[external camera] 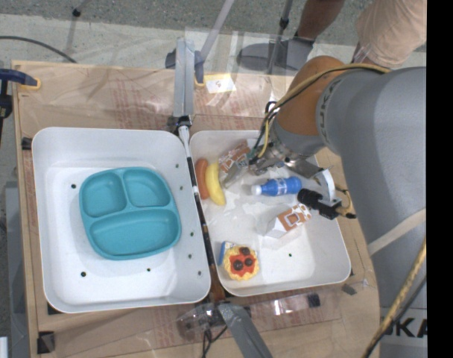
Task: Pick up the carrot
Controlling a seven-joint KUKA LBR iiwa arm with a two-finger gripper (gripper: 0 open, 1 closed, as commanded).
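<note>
Wooden table (100, 95) carrying two white bins side by side: left bin (55, 274) holds a teal divided plate (130, 211); right bin (327, 267) holds the loose items, so the arm works there. Carrot (202, 179), orange, lies against the right bin's left wall, touching a banana (214, 185); also a blue bottle (280, 187), small carton (292, 219), and round toy pastry (241, 262). End effector (238, 168) reaches in just right of the carrot and banana over a wrapped item, nothing visibly between its fingers; whether open or closed cannot be told.
</note>
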